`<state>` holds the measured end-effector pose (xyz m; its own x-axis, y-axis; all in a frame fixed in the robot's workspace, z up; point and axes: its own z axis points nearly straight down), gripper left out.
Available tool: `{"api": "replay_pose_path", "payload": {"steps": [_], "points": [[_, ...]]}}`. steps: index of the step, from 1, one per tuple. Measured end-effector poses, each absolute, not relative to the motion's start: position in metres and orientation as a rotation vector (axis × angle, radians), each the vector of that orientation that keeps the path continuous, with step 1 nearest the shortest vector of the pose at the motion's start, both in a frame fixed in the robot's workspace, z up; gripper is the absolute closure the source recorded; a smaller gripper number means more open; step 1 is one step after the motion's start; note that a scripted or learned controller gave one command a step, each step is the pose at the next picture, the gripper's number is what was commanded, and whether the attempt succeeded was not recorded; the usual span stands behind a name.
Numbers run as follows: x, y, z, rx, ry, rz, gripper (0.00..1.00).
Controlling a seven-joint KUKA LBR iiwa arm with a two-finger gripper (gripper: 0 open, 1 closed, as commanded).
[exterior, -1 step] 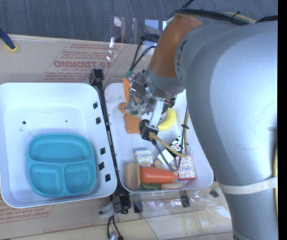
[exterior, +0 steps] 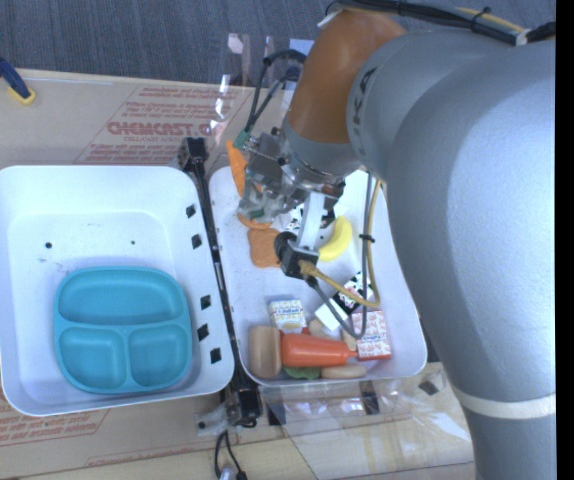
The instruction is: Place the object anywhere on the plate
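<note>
Grey arm (exterior: 467,168) fills the frame's right (orange band above the wrist).
Gripper (exterior: 257,203), finger state unclear, over right bin (exterior: 407,353); blue plate (exterior: 122,328) lower left.

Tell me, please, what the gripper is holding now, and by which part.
It cannot be told. The gripper is low in the right bin, over an orange item, but the wrist hides any hold.

Arm was down in the right bin (exterior: 407,353)!
Gripper (exterior: 259,203) hung over an orange piece (exterior: 264,247); the blue plate (exterior: 122,328) sat in the left bin (exterior: 27,198).
</note>
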<state>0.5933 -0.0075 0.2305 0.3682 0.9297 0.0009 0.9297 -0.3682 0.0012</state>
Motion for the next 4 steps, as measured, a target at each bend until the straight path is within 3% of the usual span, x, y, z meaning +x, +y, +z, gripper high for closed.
{"api": "replay_pose_path", "payload": {"steps": [4], "points": [[0.595, -0.005, 0.266, 2.573, 1.808, -0.005, 1.00]]}}
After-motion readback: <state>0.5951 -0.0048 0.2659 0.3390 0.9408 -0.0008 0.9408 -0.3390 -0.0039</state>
